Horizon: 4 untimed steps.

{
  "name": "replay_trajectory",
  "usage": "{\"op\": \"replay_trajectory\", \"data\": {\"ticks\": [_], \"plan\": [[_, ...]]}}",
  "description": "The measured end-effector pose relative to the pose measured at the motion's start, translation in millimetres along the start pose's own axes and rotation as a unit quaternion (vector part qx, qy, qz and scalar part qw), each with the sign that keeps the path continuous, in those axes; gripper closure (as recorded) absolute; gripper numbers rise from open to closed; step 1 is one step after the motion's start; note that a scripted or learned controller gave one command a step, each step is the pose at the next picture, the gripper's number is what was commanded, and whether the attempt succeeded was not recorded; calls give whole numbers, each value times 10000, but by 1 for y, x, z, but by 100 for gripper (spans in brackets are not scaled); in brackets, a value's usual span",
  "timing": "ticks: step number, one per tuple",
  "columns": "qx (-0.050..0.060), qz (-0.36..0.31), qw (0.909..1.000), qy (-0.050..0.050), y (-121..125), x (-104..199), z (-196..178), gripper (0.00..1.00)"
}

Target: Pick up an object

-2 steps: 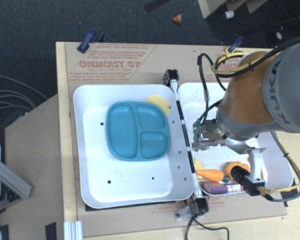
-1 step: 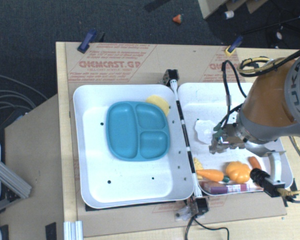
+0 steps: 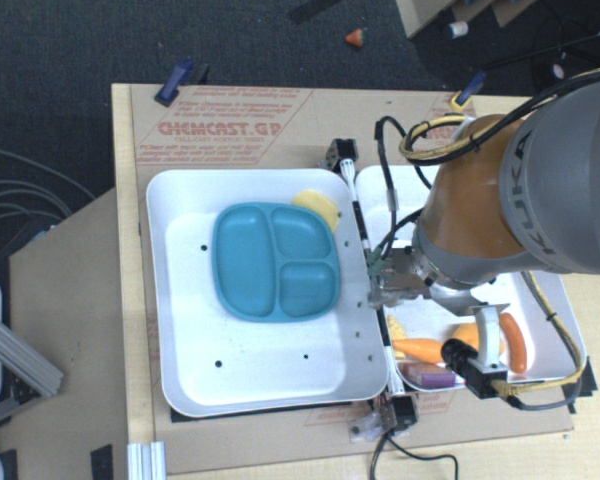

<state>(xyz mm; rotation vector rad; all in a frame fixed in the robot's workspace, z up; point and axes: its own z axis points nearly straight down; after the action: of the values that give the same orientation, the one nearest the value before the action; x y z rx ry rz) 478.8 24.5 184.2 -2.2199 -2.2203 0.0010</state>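
Note:
My gripper (image 3: 387, 288) hangs low over the left side of the right bin (image 3: 404, 184), close to the wall between the bins, and the arm's grey and orange wrist covers most of it. In front of it lie an orange carrot (image 3: 416, 349), a purple piece (image 3: 432, 377) and a small pale yellow bit (image 3: 395, 325). An orange-red sausage (image 3: 517, 341) lies further right in the same bin. I see nothing held.
The left bin (image 3: 185, 368) holds a blue divided plate (image 3: 275, 260) with a yellow object (image 3: 318, 206) at its far right corner. The arm's bulk covers the middle of the right bin. Cables loop above the wrist.

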Motion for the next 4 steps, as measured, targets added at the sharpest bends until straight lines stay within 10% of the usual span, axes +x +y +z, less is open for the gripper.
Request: {"op": "replay_trajectory", "data": {"ticks": [1,2,3,4], "plan": [[-6,6,10000,-9,0,-98,0,100],[-7,3,10000,-6,0,-97,0,0],[-11,0,10000,-8,1,-97,-10,100],[-10,1,10000,-8,0,-97,-10,0]]}}
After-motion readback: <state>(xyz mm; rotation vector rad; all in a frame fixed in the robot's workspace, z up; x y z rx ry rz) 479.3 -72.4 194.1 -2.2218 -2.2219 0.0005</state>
